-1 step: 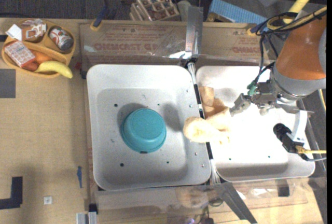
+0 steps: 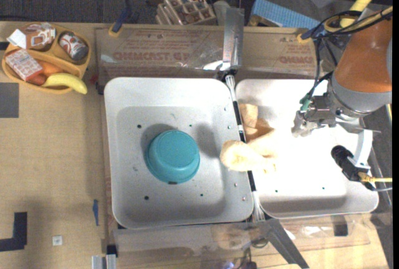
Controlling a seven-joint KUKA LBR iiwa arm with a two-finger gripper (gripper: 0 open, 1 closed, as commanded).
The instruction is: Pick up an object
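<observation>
A teal bowl (image 2: 173, 156) is seen upside down in the left bin (image 2: 124, 106). A pale blurred object (image 2: 246, 154) lies across the divider between the bins, partly in the right bin (image 2: 349, 199). The gripper (image 2: 307, 124) is positioned over the right bin, apart from the object.

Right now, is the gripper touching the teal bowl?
Apart. The camera view shows the gripper over the right bin, the teal bowl in the left bin.
</observation>
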